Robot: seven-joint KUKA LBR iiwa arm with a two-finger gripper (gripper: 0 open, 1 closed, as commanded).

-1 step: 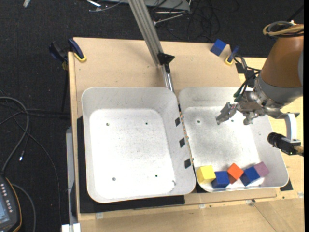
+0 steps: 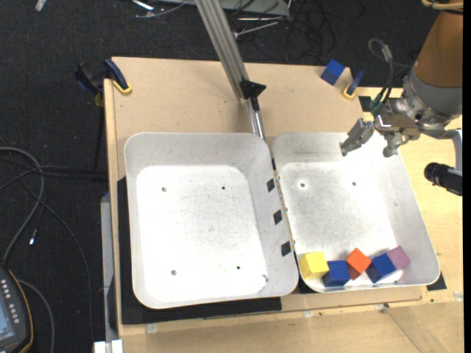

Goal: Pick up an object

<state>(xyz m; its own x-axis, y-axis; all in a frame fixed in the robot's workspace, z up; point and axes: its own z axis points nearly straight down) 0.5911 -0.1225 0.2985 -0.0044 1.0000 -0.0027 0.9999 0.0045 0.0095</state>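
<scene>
Dark carpet strewn with cables surrounds the wooden table you are looking down on, and on that table sit two shallow white bins side by side. Start at the fingers: you can see them spread apart, one prong toward the left and one toward the right, with bare air between them and nothing clamped. The gripper hangs over the far edge of the right bin, and behind it the grey wrist rises into the orange band of the arm, which reaches in from the right.

As for progress, you should judge the pick as not yet made. No object sits between the fingers, and every candidate lies at the opposite, near end of the right bin, well apart from the gripper. What is left, then, is nearly all of it: travel to the near edge, descend, close on one block, lift.

Count the candidates there as five, huddled in a row against the near wall: one yellow block, one blue block, one orange block, one dark blue block and one lilac block. Several touch their neighbours, which could crowd the fingers. One further blue cube rests outside the bins on the table's far side. The left bin holds no blocks.
</scene>
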